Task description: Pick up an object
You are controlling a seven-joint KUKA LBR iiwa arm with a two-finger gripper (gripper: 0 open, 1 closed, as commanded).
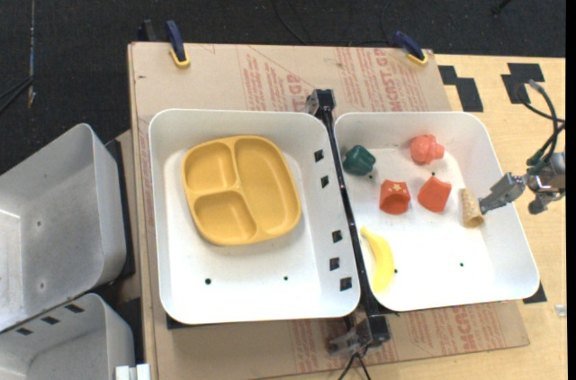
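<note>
While the end effector [500, 193] sits at the right edge of the right bin [504, 279], its grey fingers reach in over the rim toward the cork [471, 207] — tip just beside the cork, contact not resolvable. Nothing is seen between the fingers; whether they are parted or closed I cannot tell at this resolution.

Right bin contents:
- green block [359, 158], upper left, near the divider
- pink lump [427, 149], upper middle
- red cup [394, 196], centre
- red block [435, 194], just right of the cup, apart from it
- cork, upright-ish, right of the red block, near the right wall
- banana [379, 258], lower left, lying lengthwise along the divider side

Left bin [180, 279]: yellow tray [241, 188] with three compartments, lying flat in the upper middle, slightly rotated.

Both bins rest side by side on the table [234, 76] — brown board held by two clamps [178, 45] at the far edge
</note>
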